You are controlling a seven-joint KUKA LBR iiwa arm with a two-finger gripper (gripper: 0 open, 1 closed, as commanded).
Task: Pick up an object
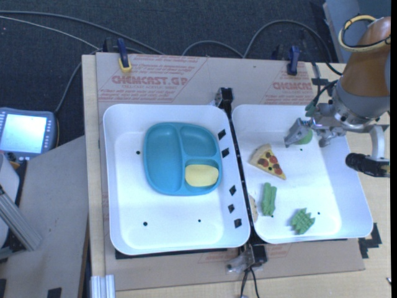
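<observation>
Two white bins sit side by side: the left bin holds a blue tray with a yellow piece, while over the right bin's far edge the gripper pinches a green object, well apart from the pizza slice.
</observation>
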